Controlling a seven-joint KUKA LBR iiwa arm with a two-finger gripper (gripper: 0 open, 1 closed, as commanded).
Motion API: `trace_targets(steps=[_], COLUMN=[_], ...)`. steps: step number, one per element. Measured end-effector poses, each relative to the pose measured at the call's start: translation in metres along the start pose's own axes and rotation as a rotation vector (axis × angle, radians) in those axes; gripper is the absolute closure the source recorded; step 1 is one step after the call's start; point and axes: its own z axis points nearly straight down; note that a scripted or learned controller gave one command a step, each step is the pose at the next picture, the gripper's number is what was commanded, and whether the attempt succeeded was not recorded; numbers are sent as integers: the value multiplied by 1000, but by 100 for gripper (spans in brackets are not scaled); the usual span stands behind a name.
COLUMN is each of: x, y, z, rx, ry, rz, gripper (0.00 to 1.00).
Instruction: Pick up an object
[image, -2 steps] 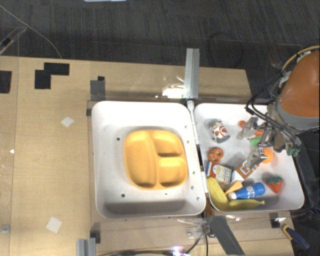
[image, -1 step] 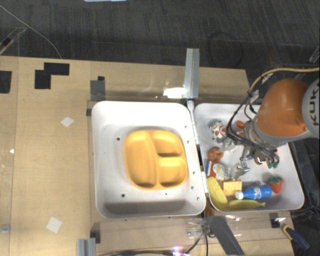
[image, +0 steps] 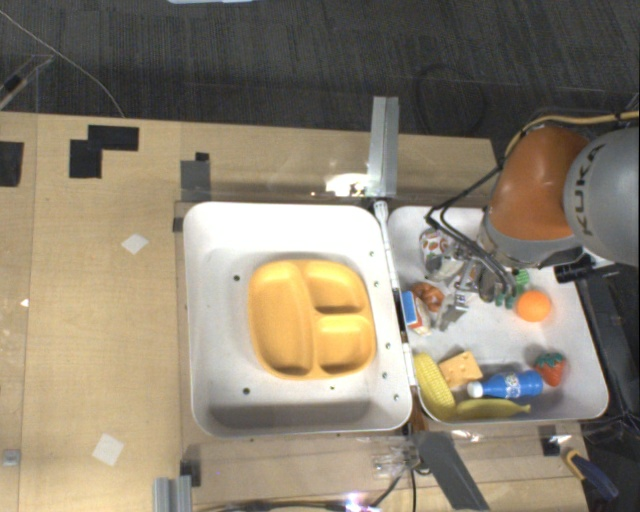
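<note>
Bench-top right white bin (image: 590, 345): small orange-brown toy (image: 428, 296), judged light and rigid, is being approached by two-finger gripper (image: 462, 288), jaw state indiscernible.

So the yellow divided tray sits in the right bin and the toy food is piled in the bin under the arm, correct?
Not quite. The camera view shows the yellow divided tray in the left bin, not the right one. The rest holds: the toy food, such as the orange ball and the corn cob, lies in the right bin, under the arm.
</note>
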Motion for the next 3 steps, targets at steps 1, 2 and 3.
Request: trace_targets(steps=[1, 2, 3], x=[-34, -43, 8], y=[-17, -17, -30], z=[0, -14, -1], rx=[-8, -6, -6], ry=[86, 38, -27], rz=[75, 74, 347], gripper=[0, 100, 100])
